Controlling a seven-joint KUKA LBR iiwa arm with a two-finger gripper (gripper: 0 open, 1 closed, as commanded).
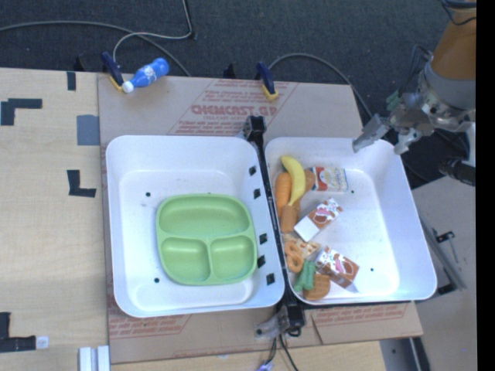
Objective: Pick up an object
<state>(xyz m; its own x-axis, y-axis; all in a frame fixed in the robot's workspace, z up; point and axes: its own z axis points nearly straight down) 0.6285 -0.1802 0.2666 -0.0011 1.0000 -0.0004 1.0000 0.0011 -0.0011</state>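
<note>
The right bin [402, 207] holds a heap of toy food along its left side: a yellow banana [295, 176], an orange carrot [283, 188], a small carton [329, 178], a wrapped packet [322, 216], a pretzel [295, 251] and a red-and-white packet [338, 267]. My gripper [384, 135] hovers over the bin's far right corner, apart from the food. Its two grey fingers are spread, with nothing between them.
The left bin [128, 207] holds a green divided plate [206, 238]. A blue bottle [148, 73] lies on the cardboard behind the bins. Clamps [267, 82] and cables sit along the back edge. A black divider [263, 199] separates the bins.
</note>
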